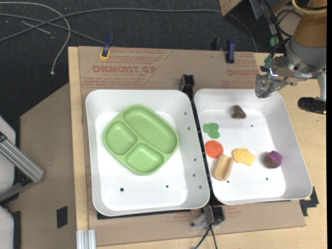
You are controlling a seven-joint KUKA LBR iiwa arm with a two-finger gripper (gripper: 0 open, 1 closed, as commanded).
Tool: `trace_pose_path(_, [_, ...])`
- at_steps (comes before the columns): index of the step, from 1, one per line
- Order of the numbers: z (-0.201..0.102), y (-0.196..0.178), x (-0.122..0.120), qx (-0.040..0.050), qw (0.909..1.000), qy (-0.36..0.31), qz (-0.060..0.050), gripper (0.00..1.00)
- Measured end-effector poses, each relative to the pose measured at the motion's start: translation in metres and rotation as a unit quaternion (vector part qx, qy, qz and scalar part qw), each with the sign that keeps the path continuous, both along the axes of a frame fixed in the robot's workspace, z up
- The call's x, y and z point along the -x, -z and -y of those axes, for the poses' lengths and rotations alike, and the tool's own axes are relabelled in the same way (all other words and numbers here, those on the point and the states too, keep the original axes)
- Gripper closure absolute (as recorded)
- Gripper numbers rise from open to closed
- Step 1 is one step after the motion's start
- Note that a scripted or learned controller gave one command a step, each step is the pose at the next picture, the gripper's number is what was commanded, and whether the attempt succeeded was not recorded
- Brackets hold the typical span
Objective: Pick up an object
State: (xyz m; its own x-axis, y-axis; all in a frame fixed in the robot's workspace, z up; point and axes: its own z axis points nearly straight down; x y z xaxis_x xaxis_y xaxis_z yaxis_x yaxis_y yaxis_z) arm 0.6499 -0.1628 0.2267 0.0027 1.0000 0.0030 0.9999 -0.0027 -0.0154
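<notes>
The right white bin (290,139) holds several small items: a brown lump (238,112), a green leafy piece (211,130), an orange-red round piece (213,149), a tan cylinder (222,167), a yellow ridged piece (243,156) and a purple piece (273,159). My gripper (264,88) hangs over the bin's far right rim, up and to the right of the brown lump. Nothing shows between its tips.
The left white bin (104,191) holds a green divided plate (140,138). Two blue clamps (107,45) (230,51) pin the cardboard sheet at the back. Cables lie on the dark floor at the far left. A cardboard box stands at the top right.
</notes>
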Motion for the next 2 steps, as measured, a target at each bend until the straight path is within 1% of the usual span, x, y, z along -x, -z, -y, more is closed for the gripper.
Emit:
trace_pose_path(1, [-0.001,-0.009,-0.003,0.0012,1.0000,-0.002,0.007,0.00])
trace_pose_path(2, [-0.002,0.054,-0.005,0.0006,1.0000,-0.002,0.004,0.00])
